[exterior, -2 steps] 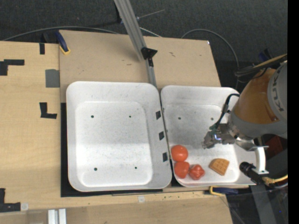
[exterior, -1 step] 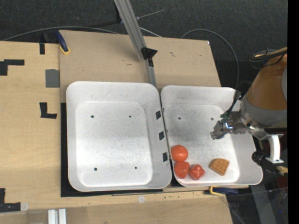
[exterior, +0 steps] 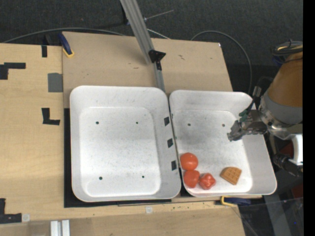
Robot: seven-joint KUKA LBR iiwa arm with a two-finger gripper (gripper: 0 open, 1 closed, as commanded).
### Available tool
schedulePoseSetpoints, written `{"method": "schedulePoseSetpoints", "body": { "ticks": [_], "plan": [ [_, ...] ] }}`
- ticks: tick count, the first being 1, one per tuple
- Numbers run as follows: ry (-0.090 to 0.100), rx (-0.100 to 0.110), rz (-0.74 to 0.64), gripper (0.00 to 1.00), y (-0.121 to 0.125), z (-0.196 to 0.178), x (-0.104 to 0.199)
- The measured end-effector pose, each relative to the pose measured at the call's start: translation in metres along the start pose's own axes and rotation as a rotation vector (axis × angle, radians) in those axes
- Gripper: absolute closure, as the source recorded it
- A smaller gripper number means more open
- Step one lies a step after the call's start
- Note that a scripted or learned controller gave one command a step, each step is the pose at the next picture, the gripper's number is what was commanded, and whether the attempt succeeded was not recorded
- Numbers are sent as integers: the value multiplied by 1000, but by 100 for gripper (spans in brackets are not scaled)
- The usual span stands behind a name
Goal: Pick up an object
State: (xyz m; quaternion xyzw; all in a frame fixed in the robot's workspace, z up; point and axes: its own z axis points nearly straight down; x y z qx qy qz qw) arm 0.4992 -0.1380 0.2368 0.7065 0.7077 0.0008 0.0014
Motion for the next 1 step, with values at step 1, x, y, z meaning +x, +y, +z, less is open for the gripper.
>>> {"method": "schedulePoseSetpoints", "body": {
  "ticks": [1],
  "plan": [
    [1, 5, -3, 100, 20, 8, 40]
  ]
}}
